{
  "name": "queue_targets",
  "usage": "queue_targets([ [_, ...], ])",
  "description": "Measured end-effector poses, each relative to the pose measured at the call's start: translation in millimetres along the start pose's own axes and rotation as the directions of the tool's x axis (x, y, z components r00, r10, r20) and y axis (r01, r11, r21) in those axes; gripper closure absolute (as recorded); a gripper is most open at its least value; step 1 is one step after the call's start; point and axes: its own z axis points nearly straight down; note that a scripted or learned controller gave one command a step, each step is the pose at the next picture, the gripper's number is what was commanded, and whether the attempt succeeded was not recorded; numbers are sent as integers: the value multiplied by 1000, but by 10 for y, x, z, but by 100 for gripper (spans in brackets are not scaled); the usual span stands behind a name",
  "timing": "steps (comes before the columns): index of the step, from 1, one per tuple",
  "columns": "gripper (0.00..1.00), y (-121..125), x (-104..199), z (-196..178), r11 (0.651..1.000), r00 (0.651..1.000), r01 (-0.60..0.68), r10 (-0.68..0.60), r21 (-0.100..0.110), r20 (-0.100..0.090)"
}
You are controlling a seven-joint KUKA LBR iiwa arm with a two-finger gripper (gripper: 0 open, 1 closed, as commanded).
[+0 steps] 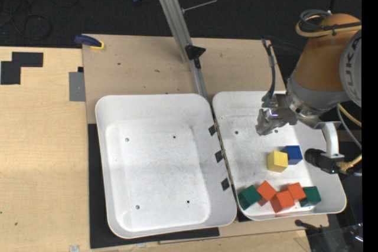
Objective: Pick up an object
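Hand over right bin, far part – grip state can't tell. Blocks near-right of it: yellow touching blue; green, orange, red etc. clustered at near edge. Left bin beside.

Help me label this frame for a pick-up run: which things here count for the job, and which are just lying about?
For the job:
gripper over the right bin
yellow block
blue block
orange blocks
green blocks

Lying about:
left bin
metal rail
blue-and-yellow clamp
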Motion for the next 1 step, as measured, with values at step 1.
queue_targets([
  [1,100,145,499,-8,1000,1000,-1,1,-1,1],
])
